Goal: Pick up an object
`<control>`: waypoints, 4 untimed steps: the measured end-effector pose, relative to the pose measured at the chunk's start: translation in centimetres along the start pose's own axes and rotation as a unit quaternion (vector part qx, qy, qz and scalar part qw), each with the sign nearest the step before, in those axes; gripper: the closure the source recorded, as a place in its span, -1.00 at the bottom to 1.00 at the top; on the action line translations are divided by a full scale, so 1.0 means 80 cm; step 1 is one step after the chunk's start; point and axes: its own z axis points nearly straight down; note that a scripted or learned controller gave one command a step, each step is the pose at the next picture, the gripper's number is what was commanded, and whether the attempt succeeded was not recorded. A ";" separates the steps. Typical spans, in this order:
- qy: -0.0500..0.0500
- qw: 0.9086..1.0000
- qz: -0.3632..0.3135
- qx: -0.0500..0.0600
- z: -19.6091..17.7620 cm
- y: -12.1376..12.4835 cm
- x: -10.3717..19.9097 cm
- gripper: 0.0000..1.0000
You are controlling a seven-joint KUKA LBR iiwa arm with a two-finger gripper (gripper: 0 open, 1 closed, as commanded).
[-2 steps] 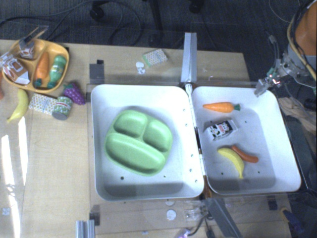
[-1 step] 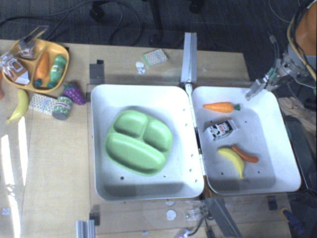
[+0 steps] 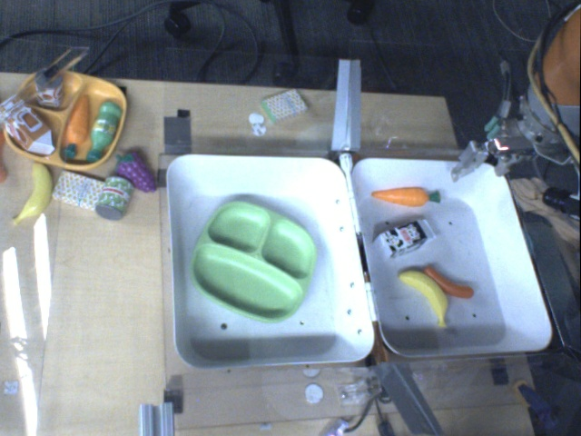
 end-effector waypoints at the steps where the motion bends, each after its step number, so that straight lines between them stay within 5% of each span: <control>1: -0.001 1.000 -0.003 -0.003 -0.015 0.003 0.001 1.00; 2: -0.001 1.000 -0.003 -0.003 -0.015 0.003 0.001 -1.00; 3: -0.003 1.000 -0.005 -0.006 -0.029 0.005 0.003 1.00; 4: 0.000 0.977 -0.213 -0.001 -0.030 0.004 0.026 1.00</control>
